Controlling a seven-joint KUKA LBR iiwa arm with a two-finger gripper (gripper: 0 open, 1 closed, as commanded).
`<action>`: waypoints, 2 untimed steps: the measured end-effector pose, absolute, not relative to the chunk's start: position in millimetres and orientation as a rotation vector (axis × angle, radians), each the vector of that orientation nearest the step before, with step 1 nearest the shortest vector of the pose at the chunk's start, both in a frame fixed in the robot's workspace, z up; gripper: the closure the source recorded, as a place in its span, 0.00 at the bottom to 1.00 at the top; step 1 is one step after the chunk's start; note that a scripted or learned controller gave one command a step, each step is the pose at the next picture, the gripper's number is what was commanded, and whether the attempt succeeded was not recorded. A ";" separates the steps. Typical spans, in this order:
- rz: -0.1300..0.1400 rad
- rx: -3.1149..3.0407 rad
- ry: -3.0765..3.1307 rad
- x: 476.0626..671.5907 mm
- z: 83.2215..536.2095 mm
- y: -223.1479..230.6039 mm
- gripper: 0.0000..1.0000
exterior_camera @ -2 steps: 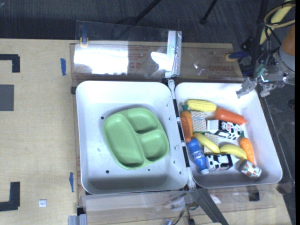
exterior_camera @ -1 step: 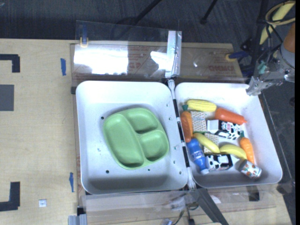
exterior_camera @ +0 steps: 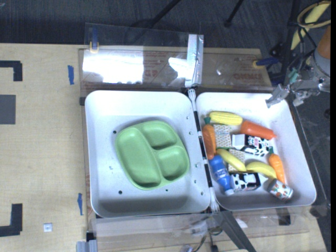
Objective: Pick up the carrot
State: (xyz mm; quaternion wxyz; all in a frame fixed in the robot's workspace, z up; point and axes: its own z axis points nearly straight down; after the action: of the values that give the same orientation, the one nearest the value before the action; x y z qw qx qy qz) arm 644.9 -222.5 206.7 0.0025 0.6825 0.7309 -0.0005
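Tool (exterior_camera: 276,97) hovering beyond the carrot (exterior_camera: 257,129), grip state unclear; neighbouring corn (exterior_camera: 225,118) possibly getting grabbed instead.

The arm (exterior_camera: 321,62) enters at 3 o'clock, partly cut by the frame edge. Its body is grey, with an orange-brown rounded section at the 2 o'clock corner. Yellow and black cables loop above it. A pale metallic gripper (exterior_camera: 283,92) carries dark fittings and thin wires at its base.
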 end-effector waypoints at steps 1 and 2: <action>-0.001 1.852 2.541 608.2 136.8 -223.3 0.00; 0.014 1.724 2.618 608.2 99.2 -215.2 0.00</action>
State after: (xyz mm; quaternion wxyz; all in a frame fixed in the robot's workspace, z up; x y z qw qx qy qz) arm 608.2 -215.2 99.2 0.0034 0.5499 0.8352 0.0043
